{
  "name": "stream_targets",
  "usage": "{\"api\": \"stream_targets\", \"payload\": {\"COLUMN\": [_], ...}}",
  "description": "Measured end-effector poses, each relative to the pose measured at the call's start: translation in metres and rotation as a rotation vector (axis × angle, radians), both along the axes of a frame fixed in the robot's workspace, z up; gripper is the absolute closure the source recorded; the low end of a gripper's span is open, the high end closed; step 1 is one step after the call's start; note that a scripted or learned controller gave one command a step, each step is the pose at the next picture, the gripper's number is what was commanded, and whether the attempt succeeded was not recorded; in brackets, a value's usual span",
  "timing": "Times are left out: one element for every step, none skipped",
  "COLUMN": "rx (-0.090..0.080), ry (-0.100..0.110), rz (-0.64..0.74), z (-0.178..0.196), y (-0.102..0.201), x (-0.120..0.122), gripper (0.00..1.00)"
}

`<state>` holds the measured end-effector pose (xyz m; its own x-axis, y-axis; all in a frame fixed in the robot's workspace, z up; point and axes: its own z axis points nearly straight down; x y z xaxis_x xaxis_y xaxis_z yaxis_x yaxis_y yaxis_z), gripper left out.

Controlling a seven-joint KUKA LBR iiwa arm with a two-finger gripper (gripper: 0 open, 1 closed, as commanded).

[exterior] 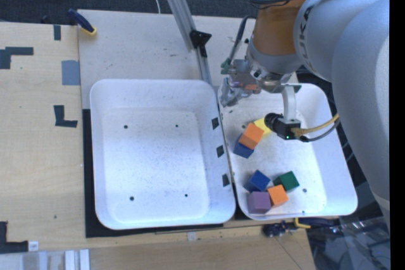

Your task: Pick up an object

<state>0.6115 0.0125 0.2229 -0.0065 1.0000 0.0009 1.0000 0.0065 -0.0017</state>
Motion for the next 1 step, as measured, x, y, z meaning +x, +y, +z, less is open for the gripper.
{"api": "stream_targets", "payload": {"rx": [0.0], "ry": [0.0], "rz": [0.001], "z": [-0.0074], "y": [0.058], "x": [0.0045], "gripper": [1.0]}}
